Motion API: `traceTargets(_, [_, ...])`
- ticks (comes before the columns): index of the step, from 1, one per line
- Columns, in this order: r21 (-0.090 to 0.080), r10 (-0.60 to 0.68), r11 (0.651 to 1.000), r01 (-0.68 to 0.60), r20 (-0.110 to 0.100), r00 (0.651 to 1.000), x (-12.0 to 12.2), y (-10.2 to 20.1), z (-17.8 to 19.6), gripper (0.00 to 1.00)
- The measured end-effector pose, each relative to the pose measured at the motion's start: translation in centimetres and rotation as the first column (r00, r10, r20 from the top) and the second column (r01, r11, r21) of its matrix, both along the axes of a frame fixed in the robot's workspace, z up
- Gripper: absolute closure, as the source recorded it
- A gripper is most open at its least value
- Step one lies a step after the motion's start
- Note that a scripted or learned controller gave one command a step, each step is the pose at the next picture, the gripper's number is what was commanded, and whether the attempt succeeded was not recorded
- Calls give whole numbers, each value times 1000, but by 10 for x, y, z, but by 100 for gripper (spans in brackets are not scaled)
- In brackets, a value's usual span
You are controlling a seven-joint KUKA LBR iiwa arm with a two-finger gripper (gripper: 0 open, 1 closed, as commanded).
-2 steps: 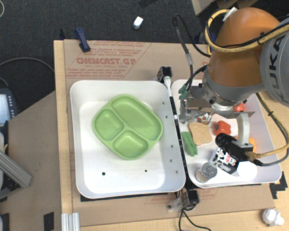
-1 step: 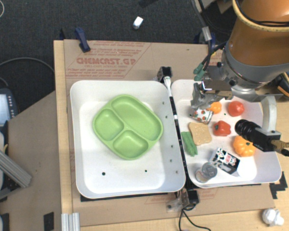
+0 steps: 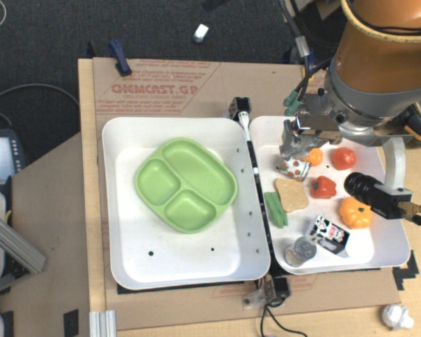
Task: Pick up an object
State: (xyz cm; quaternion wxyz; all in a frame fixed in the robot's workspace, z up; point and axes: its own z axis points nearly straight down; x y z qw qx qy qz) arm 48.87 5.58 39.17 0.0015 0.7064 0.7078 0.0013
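My gripper [image 3: 292,148] hangs low over the back left part of the right bin [image 3: 386,258]. Directly below its tip lies a small white object with red and dark markings [image 3: 293,167], and a small orange piece [image 3: 313,157] sits just to its right. The gripper looks close to or touching the patterned object, and I cannot see whether anything is held. Further right in the same bin are a red tomato [image 3: 342,158], a red pepper [image 3: 323,186] and an orange pepper [image 3: 356,213].
The right bin also holds a bread slice [image 3: 291,195], a green pod [image 3: 275,209], a black-and-white carton [image 3: 330,234] and a grey can [image 3: 301,250]. A green divided plate [image 3: 186,184] lies in the left bin [image 3: 126,258]. The arm's bulk covers the right bin's back right.
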Motion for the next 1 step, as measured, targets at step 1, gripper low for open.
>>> traceTargets(1, [0, 1, 1000, -1, 2, 1000, 1, 0, 10, 100])
